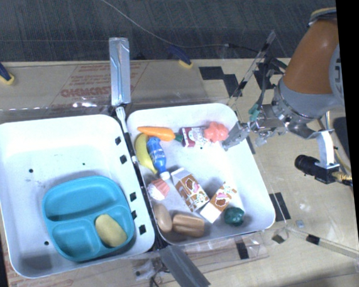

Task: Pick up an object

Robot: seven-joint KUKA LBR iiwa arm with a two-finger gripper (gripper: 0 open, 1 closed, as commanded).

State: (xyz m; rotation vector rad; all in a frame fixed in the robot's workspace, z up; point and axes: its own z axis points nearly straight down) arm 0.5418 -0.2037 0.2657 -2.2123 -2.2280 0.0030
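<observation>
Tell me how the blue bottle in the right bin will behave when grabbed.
The blue bottle looks rounded and smooth, so it may slip or roll. It lies on its side against the banana, which might shift along with it. It is probably a light toy.

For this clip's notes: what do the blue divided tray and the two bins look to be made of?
The blue divided tray looks like moulded plastic with a smooth matte finish: even colour, rounded compartment edges. The left bin and right bin also seem plastic, white and slightly glossy, with soft highlights on their curved walls. Plastic is a guess from looks alone.
</observation>
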